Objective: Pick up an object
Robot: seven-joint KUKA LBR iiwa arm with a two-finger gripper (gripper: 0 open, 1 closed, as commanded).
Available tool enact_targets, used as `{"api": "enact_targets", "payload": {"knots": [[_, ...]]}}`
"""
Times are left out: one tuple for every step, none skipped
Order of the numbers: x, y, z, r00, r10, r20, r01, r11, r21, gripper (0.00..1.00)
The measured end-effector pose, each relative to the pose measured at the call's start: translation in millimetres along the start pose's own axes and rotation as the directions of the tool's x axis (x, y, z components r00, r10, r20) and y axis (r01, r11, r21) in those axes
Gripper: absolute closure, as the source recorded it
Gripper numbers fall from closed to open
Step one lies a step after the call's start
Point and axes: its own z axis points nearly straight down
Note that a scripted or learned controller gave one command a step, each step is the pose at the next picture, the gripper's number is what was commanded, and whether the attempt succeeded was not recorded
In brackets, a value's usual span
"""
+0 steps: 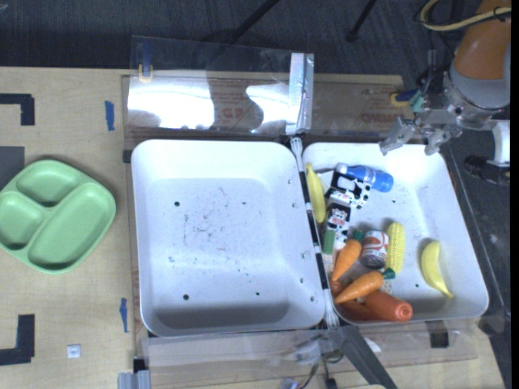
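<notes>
The claw (pixel 415 138) hangs over the far rim of the right bin (pixel 464 217), its two fingers spread apart with nothing between them. All the loose things lie in that right bin: a blue-capped bottle (pixel 366 177) sits toward the far side, with a black-and-white patterned item (pixel 344 194) just beside it on the left. A yellow banana (pixel 315 193) rests along the bin's left wall, and a second banana (pixel 435 267) lies near the right wall. In the middle an ear of corn (pixel 396 246) lies touching a small can (pixel 374 248) (its label is too small to read). Two carrots (pixel 350 271) are heaped at the near left corner, and an orange-red piece (pixel 381 306) lies against the near wall. The left bin (pixel 219 233) stands alongside, touching the right one. On the table (pixel 73 120) to the far left sits a green divided plate (pixel 53 215).
</notes>
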Motion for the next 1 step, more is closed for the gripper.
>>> {"api": "enact_targets", "payload": {"knots": [[20.3, -1.7, 16.4, 0.997, -0.080, -0.001, 0.080, 0.997, 0.003, 0.00]]}}
